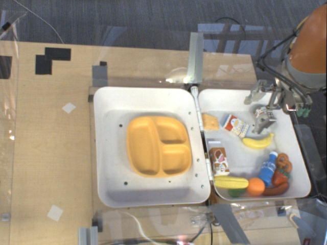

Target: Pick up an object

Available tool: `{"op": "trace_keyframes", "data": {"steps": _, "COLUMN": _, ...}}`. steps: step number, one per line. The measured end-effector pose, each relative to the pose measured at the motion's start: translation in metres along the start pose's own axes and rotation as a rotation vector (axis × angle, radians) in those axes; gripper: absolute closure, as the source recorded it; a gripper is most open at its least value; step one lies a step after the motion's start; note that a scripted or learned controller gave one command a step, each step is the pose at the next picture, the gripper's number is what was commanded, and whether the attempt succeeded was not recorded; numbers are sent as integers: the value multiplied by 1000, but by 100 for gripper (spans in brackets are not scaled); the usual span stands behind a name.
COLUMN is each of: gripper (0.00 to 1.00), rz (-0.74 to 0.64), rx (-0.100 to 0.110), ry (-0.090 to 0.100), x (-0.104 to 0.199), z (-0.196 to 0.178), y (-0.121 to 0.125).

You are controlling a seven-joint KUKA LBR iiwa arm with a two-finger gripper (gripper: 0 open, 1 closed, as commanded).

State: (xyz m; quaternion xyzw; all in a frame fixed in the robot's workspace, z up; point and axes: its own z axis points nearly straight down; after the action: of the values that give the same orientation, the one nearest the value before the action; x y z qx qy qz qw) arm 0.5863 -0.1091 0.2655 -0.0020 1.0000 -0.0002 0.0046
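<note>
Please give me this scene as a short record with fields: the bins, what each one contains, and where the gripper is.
left bin: holds a yellow divided tray
right bin: holds small toy foods
items near front wall: corn cob, orange, blue bottle
items mid bin: banana, brown carton, red and white box
gripper: above the right bin, just behind the banana
held object: none seen between the fingers

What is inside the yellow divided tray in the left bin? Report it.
The yellow divided plastic tray in the left white bin shows bare compartments, nothing inside. The bin floor beneath it is covered.
</note>
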Motion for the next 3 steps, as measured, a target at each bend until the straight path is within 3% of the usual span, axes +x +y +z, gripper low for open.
{"op": "trace_keyframes", "data": {"steps": 1, "gripper": 0, "rz": 84, "rx": -2, "ry": 3, "x": -38, "z": 47, "y": 24}}
{"op": "trace_keyframes", "data": {"steps": 2, "gripper": 0, "rz": 361, "rx": 0, "ry": 4, "x": -72, "z": 124, "y": -8}}
{"op": "trace_keyframes", "data": {"steps": 3, "gripper": 0, "rz": 214, "rx": 1, "ry": -4, "x": -68, "z": 79, "y": -34}}
